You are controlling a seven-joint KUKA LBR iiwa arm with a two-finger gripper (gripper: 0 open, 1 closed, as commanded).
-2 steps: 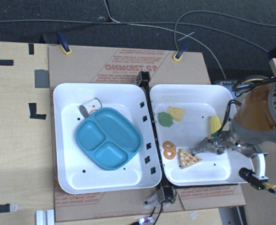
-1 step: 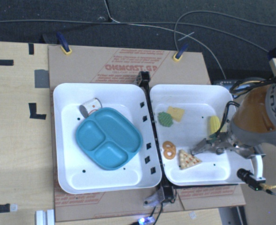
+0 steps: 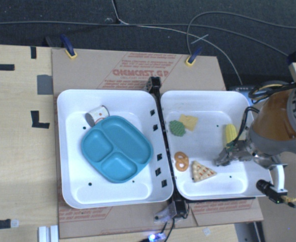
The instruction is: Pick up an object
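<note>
Gripper: low in the right bin, finger state cannot be told.
Corn cob: just above the gripper.
Waffle wedge: left of it.
Pretzel: further left.
Blue tray: left bin.

Both white bins look like smooth, faintly glossy plastic, as does the blue tray; the printed board at twelve o'clock looks like matt cardboard.

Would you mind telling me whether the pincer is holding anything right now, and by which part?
Nothing shows between the pincer tips; it sits low in the right bin, apart from the waffle wedge.
</note>
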